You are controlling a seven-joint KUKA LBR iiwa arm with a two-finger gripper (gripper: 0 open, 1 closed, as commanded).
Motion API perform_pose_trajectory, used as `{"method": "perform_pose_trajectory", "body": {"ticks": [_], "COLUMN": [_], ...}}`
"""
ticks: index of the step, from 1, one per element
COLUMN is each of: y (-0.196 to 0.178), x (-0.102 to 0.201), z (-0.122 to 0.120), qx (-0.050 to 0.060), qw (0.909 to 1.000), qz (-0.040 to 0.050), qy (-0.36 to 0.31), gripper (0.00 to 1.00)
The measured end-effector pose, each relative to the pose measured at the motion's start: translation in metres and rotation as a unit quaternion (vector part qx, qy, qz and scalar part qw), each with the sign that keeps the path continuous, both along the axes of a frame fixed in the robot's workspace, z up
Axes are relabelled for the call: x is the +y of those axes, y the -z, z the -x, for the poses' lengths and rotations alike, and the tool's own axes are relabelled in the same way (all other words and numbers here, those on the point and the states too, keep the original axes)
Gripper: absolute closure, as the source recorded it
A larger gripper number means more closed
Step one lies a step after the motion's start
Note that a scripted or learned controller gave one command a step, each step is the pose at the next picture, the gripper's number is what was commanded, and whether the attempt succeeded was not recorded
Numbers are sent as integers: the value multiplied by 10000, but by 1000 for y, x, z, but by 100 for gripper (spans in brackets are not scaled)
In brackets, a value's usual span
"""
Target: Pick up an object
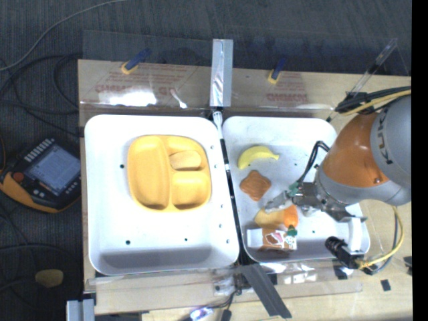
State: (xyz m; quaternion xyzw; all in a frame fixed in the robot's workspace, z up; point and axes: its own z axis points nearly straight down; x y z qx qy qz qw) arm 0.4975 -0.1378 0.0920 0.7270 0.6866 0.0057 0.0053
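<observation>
1. Our end effector (pixel 292 200) hovers low in the right bin (pixel 314 129); we cannot tell its opening or whether it holds anything.
2. Just beneath sits the orange toy carrot (pixel 289 217), probably light, hard, slippery plastic.
3. We judge its middle the safest hold.

Bright, even overhead light; the left white bin (pixel 100 192) is nearly blown out, with glare on the clear sheet (pixel 144 85) behind it. Shadows soft, focus slightly soft.
</observation>
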Motion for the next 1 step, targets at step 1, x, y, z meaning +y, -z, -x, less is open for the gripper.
{"method": "perform_pose_trajectory", "body": {"ticks": [1], "y": [-12], "x": [0], "z": [-3], "qx": [-40], "qw": [10000], "qz": [-4], "qy": [-4], "gripper": [100]}}
